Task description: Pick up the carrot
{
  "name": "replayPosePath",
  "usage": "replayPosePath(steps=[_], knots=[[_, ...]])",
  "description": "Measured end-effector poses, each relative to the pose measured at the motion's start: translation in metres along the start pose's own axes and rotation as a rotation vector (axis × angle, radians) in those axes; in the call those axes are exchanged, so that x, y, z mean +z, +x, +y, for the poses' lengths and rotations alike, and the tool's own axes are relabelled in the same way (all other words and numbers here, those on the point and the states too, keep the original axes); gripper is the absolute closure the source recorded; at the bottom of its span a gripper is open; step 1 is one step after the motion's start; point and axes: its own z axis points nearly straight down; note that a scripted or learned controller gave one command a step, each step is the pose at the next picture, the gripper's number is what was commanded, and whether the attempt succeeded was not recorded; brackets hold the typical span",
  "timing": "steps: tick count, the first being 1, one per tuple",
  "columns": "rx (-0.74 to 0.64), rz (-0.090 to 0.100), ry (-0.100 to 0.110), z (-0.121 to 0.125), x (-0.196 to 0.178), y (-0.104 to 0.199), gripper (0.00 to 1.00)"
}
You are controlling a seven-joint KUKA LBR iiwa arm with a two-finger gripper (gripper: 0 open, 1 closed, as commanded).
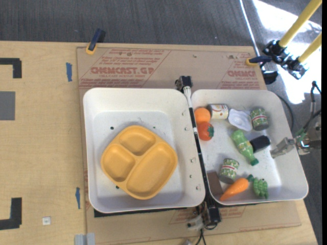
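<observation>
Evidently my gripper point(282, 148), its opening indeterminate, should take the light, rigid, likely slick carrot point(235, 187) mid-body.

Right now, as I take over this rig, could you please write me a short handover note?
Pincer: at the right bin's right rim, holding nothing; whether it is open I cannot tell.
Carrot: lying near the right bin's front edge, leaves pointing right, a small green-labelled can just behind it.
Left bin: holds a yellow divided plate.
Done: nothing yet.
Left: reach the carrot, grasp it, lift it.
</observation>
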Motion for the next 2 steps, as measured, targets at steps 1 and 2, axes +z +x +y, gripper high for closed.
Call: replayPosePath(steps=[1, 2], knots=[[0.000, -0.002, -0.003, 0.001, -0.010, 0.000, 1.00], [0.194, -0.001, -0.003, -0.003, 0.100, 0.026, 1.00]])
